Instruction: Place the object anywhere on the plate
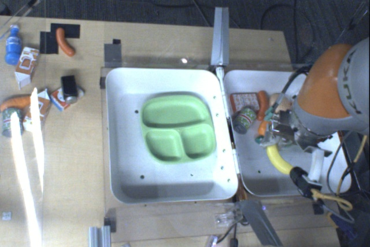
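Arm: the grey KUKA with its orange band (329, 81) reaches in from the right, low over the right bin (250, 182).
Gripper (277, 127): down among the objects in the right bin, right above the upper end of the banana; from this angle I cannot tell how the jaws stand, nor whether anything sits between them.
Banana (278, 160): yellow, lying on the right bin's floor, curving down and right from just under the gripper.
Carrot (263, 110): orange, slanted, just left of the gripper in the same bin.
Green can (244, 119): on its side, touching the bin's left wall area, beside the carrot.
Red packet (241, 101): flat near the bin's top left, just above the can.
Plate (176, 126): green, three compartments, in the middle of the left bin (121, 176).
Bench side (69, 182): toy food and small boxes scattered far left, well apart from both bins.
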Action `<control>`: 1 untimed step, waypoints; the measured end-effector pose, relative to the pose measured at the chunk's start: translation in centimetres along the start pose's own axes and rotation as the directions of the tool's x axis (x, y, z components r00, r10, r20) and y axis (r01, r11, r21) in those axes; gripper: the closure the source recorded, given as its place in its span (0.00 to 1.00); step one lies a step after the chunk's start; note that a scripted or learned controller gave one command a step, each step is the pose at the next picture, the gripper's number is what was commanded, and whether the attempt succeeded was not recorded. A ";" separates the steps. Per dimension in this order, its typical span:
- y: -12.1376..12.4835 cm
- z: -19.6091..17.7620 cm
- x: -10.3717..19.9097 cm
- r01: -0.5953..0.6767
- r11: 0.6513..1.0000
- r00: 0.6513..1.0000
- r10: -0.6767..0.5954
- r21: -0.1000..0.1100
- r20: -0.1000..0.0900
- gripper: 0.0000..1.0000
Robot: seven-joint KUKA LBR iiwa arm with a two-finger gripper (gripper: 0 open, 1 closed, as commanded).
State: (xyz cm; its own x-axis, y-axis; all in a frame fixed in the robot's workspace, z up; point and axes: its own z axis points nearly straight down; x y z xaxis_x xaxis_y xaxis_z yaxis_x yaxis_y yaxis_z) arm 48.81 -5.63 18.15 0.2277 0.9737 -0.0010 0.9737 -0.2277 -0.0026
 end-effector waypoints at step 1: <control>-0.4 -0.7 9.7 0.131 0.991 0.991 -0.131 -0.001 0.000 1.00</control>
State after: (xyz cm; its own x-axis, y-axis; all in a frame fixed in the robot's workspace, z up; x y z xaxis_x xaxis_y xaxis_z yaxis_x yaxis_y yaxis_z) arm 50.62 3.91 18.84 0.0983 0.9952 -0.0005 0.9952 -0.0983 -0.0017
